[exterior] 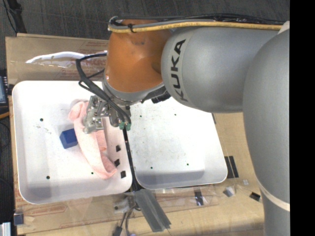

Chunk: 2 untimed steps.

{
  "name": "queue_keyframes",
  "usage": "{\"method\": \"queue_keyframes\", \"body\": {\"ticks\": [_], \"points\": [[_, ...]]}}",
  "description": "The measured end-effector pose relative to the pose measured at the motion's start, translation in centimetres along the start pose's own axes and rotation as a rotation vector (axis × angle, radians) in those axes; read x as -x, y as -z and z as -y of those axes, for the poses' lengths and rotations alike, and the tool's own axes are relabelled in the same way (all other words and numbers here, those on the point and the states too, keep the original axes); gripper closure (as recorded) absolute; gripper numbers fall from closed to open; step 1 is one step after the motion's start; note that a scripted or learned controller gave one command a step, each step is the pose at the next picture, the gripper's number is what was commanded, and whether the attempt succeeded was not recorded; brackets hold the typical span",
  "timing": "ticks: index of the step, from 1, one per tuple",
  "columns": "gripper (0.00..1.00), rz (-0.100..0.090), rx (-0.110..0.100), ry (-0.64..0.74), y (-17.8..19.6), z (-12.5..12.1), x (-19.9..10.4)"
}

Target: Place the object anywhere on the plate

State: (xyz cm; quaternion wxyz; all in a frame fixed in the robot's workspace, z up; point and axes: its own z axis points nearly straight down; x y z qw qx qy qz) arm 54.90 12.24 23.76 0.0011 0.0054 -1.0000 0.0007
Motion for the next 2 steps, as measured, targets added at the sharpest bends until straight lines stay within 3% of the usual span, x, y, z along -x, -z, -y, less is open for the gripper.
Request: {"method": "queue_keyframes", "body": {"ticks": [1,2], "points": [[1.0,0.0,-0.001,-0.001,-0.47,-4.66,-2.27],[0.0,0.0,0.0,-0.001,-0.45,-4.65,-2.26]]}}
